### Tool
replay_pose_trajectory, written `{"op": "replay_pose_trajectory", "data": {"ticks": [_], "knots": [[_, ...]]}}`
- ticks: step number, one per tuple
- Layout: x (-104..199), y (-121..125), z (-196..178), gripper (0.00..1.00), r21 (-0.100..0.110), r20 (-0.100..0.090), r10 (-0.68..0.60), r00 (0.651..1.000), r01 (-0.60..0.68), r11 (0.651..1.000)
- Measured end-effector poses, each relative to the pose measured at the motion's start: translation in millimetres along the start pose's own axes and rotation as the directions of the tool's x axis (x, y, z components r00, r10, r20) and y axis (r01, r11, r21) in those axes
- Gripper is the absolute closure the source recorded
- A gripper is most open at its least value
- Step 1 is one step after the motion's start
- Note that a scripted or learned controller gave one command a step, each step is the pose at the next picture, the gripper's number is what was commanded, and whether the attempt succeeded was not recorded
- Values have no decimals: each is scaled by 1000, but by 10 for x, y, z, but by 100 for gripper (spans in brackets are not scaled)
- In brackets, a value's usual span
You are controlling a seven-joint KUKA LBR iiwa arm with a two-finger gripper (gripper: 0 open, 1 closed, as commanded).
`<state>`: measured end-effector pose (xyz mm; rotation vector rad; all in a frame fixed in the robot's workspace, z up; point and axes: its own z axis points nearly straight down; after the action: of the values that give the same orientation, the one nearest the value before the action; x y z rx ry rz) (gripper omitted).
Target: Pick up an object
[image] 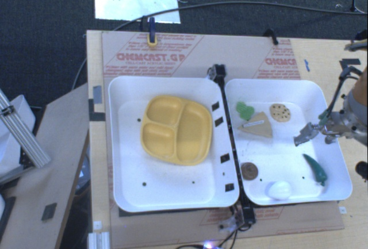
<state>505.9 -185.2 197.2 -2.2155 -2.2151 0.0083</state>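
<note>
- Yellow plastic divided tray [176,129] fills the left white bin [129,196].
- Grey two-finger gripper [303,137] hangs over the right white bin [336,184]; finger state: cannot tell.
- Nothing lifted; green pepper-shaped toy [316,169], nearest candidate, lies just below. Grasp remains.
</note>
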Motion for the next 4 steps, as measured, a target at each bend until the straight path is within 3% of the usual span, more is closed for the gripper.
{"op": "replay_pose_trajectory", "data": {"ticks": [1,3,4], "knots": [[4,29,-57,0,-11,3,-3,1000,3,1000],[-108,-88,1043,0,-13,3,-2,1000,2,1000],[-116,-32,1084,0,-26,9,-3,1000,3,1000]]}}
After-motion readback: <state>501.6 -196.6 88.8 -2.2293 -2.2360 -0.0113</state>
